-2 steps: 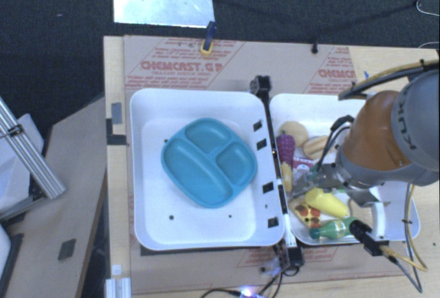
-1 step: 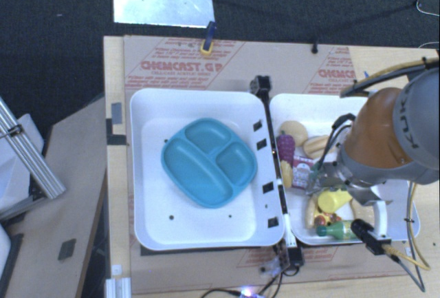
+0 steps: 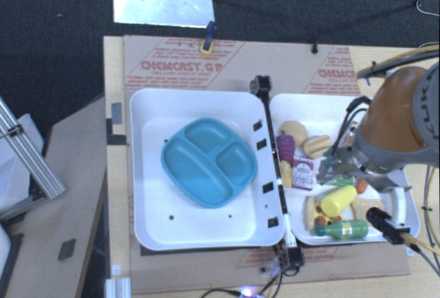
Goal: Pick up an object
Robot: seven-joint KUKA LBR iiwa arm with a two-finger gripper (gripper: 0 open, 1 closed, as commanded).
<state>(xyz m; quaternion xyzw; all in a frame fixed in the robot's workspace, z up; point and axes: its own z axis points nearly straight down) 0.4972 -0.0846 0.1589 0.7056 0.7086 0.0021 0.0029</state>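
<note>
White bins (image 3: 148,173), arm (image 3: 402,121) low (right bin)

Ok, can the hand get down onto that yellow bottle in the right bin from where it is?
Probably yes. The hand hangs just above the yellow bottle, whose top is uncovered; the green bottle lies close beside it.
</note>
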